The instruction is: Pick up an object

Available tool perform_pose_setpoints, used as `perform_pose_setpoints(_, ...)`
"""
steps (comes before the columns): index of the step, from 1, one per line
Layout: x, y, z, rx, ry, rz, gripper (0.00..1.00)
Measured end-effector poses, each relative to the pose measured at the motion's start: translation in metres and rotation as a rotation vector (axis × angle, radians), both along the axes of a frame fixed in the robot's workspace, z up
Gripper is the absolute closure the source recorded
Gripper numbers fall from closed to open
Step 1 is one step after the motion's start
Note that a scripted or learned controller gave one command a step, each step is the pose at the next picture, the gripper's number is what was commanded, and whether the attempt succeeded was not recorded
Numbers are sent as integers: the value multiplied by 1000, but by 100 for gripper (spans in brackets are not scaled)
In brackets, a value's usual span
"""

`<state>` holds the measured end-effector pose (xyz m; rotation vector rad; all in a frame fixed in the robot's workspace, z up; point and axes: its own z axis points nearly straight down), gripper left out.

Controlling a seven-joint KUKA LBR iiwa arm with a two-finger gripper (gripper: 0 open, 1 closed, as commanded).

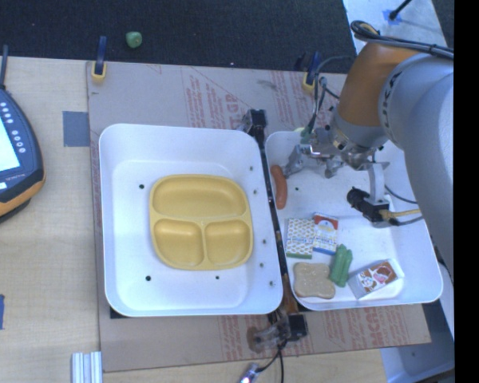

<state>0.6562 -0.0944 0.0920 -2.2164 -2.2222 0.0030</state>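
Note:
My gripper [312,164] hangs over the far end of the right bin [409,250], open, with nothing between its fingers. An orange-red sausage [279,186] lies just left of and below it, against the bin's left wall. Nearer the front lie a teal-patterned packet [300,238], a small red and blue carton [326,233], a green object [340,265], a slice of bread [313,281] and a red and white carton [376,278]. All of these are apart from the gripper.
The left bin [126,246] holds a yellow divided plate [199,220]. A control pendant [4,154] lies at the bench's left edge. A small green ball [133,39] sits on the dark floor beyond the bench. The arm's body covers the right bin's far right corner.

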Motion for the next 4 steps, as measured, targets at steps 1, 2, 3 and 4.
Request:
perform_pose_setpoints(1, 0, 1, 0, 0, 1, 0, 0)
perform_pose_setpoints(2, 0, 1, 0, 0, 1, 0, 0)
perform_pose_setpoints(3, 0, 1, 0, -1, 1, 0, 0)
perform_pose_setpoints(4, 0, 1, 0, 0, 0, 0, 0)
